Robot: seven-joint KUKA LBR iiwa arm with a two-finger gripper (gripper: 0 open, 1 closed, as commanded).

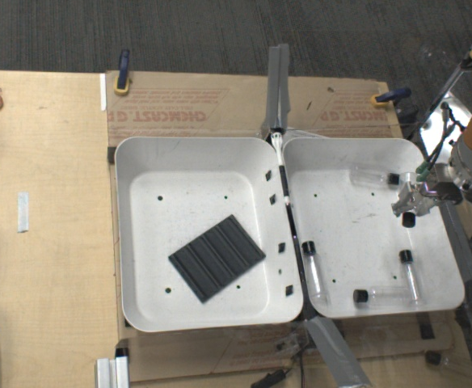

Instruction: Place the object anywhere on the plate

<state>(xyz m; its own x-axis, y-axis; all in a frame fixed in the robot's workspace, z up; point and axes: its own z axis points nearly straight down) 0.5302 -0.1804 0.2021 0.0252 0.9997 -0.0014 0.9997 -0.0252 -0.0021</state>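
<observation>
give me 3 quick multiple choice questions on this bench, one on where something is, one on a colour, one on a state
1. Where does the ridged plate lie?
A. in the left bin
B. in the right bin
C. on the cardboard behind the bins

2. What colour is the plate?
A. white
B. orange
C. dark grey

3. How does the plate sit compared with the left bin?
A. square with the walls
B. turned at an angle, flat on the floor
C. standing on edge against a wall

Answers:
1. A: the plate rests on the left bin's floor, while the clear tubes lie in the right bin.
2. C: it looks dark grey against the white bin.
3. B: its edges run diagonal to the bin walls.
</observation>
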